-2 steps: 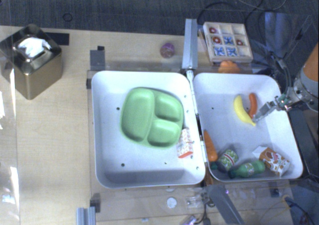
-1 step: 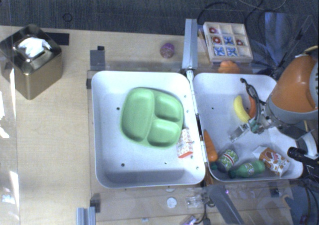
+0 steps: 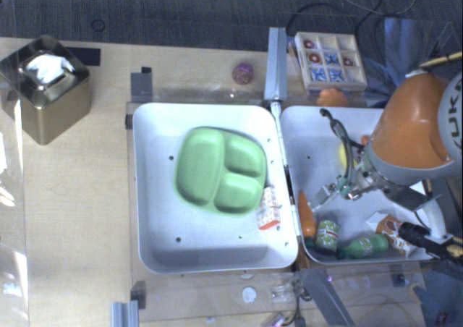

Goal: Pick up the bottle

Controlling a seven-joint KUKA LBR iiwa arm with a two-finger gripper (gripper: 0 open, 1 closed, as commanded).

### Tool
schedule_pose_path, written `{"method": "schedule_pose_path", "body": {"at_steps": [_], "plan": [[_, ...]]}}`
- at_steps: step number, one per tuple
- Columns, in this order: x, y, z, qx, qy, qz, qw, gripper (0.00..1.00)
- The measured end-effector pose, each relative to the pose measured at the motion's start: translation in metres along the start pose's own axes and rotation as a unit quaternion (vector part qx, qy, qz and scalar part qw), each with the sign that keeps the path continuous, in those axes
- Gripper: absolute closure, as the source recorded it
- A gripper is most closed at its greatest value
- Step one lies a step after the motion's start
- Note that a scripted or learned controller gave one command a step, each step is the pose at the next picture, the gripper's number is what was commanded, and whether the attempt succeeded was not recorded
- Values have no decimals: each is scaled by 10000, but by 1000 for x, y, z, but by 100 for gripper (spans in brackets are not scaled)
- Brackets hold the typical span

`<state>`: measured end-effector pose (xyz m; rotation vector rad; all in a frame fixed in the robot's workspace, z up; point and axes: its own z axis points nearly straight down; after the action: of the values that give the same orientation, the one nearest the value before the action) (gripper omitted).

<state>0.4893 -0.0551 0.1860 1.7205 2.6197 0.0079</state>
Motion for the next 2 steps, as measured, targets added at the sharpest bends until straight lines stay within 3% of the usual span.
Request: {"method": "schedule_pose_path", "body": {"at_steps": [1, 2], "plan": [[27, 12, 1, 3, 2, 991, 9951, 0], [-4, -3, 1, 7, -1, 650, 9979, 0]]}}
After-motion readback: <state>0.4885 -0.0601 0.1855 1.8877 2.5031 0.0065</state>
